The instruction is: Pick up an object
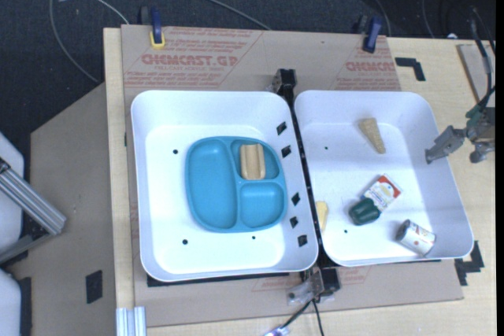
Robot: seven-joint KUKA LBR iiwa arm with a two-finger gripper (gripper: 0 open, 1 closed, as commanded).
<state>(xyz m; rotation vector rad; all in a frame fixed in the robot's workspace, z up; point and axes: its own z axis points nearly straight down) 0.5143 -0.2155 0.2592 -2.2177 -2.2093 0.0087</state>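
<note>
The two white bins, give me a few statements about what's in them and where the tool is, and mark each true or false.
1. The blue divided plate lies in the left bin. True.
2. A tan block lies in one compartment of the plate. True.
3. The tool is over the left bin. False: it is at the right bin's right edge.
4. The small can stands on the plate. False: it lies in the right bin's near corner.
5. The tan wedge lies in the right bin. True.
</note>
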